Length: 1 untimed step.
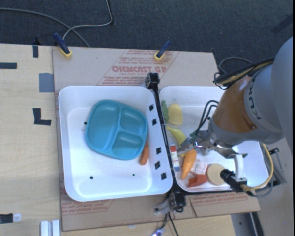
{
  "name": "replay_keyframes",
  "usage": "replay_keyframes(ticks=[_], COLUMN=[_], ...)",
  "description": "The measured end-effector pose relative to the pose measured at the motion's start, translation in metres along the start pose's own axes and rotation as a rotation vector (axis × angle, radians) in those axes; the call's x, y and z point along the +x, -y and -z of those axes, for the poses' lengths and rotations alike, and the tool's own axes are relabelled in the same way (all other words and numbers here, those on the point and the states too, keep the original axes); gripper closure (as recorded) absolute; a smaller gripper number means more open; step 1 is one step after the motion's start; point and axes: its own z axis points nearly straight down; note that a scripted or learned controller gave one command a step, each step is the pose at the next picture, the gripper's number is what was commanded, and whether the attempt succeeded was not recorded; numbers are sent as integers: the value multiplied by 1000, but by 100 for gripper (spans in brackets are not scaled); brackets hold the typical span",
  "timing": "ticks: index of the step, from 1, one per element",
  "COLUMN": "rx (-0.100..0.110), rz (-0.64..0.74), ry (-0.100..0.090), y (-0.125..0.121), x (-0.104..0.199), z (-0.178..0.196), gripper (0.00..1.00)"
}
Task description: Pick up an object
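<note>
Carrot point(188, 163) seemingly under pincer point(193, 144)

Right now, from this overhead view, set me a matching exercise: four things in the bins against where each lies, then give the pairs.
Things:
1. blue plate
2. small carrot
3. larger carrot
4. yellow fruit

Places:
A. right bin, far end, beside the divider
B. left bin, taking up its middle
C. right bin, just below the claw
D. left bin, against the plate's right edge

Pairs: 1-B, 2-D, 3-C, 4-A
</note>
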Motion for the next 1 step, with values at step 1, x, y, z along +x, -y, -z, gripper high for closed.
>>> replay_keyframes(ticks=[1], rx=[6], rz=[3], ry=[-5], y=[1], x=[2], z=[9], gripper=[100])
